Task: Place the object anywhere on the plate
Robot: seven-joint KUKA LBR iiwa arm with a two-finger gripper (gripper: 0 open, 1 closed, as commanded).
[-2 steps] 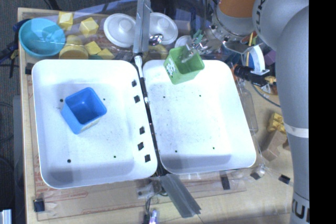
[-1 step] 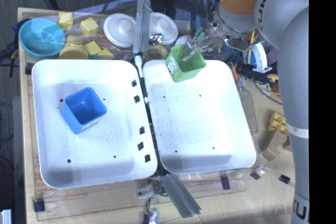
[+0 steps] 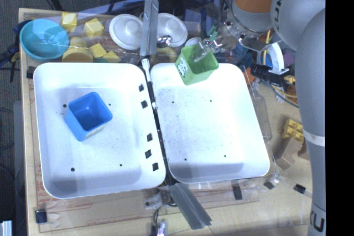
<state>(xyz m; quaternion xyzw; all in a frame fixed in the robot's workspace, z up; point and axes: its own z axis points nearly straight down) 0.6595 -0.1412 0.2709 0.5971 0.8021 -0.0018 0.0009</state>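
Arm, grey w/ an orange band, comes in from the right and bends over the far edge of the right bin. We see two white bins side by side on the bench; the left bin sits just beside the right one, a row of small black clips down the seam btwn them.

In the left bin, a blue cup lies left of centre, tilted, its open mouth facing up toward us.

At the far edge of the right bin, near its far-left corner, a green cup is tilted, w/ a white patterned patch on its left side. The gripper sits right at the cup's top rim and its metal fingers look pinched on that rim, so we read the cup as held, though the contact is small and hard to make out.

Beyond the bins, along the far edge of the bench: a light blue bowl at the far-left corner, yellow blocks next to it, then two white round dishes, one each side of a grey upright post.

Right of the right bin, a clutter of cables and small bits lies on the bench; approx what they are, we can't tell.
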